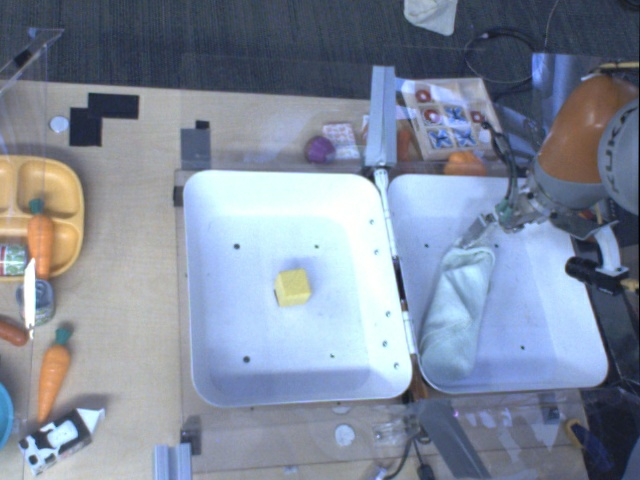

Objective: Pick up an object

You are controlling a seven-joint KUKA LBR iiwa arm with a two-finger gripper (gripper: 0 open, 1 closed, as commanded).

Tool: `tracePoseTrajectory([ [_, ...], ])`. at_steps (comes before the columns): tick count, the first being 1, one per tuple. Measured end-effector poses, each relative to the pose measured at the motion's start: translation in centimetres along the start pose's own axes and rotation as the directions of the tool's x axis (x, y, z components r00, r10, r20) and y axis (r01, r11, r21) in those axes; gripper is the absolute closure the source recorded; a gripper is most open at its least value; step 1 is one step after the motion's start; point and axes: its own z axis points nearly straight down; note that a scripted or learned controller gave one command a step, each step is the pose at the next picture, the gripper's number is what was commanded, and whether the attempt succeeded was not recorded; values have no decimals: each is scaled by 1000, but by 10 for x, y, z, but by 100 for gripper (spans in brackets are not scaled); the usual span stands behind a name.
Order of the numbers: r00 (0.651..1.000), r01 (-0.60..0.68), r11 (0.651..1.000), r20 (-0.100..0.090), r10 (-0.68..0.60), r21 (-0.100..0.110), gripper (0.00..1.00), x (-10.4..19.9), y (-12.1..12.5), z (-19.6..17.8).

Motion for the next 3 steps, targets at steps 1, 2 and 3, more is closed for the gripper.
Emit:
tracePoseTrajectory([
  [1,1000,28,1000,0,-28,-3,0,51,-16,-1],
  [2,998,56,998,-1,-56,-3,0,87,-7,0],
  [3,984,-176,984,-2,176,3,0,76,55,3],
])
